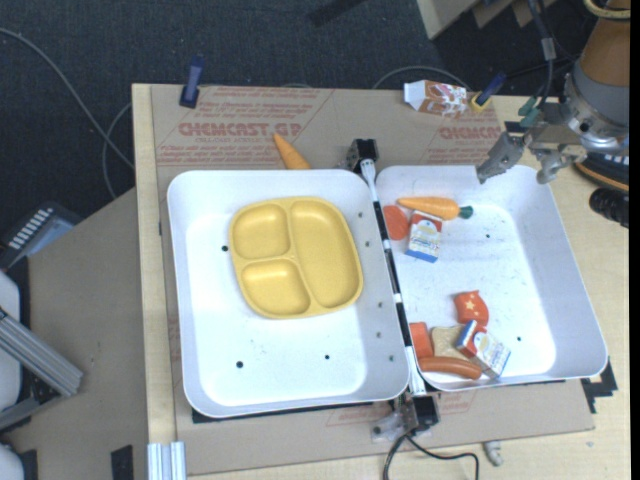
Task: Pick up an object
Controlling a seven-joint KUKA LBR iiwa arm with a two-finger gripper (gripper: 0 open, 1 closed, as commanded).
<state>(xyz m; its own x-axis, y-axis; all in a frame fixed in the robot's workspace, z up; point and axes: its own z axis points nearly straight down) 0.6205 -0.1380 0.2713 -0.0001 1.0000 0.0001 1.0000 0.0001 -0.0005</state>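
So the jaws point(520, 160) are hanging spread apart with nothing between them, over the top rim of the right bin point(560, 268). Down in that bin a toy carrot point(428, 207) is lying near the top left, touching a small carton point(425, 238) just below it. A red piece point(471, 308), a sausage point(448, 367) and a little packet point(490, 352) are bunching up in the bottom left corner. The left bin point(200, 348) is carrying a yellow divided plate point(296, 256).

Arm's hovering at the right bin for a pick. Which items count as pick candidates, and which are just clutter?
Candidates, right bin:
carrot
small carton
red piece
sausage

Clutter:
yellow divided plate, left bin
orange piece and wrapper, on the bench
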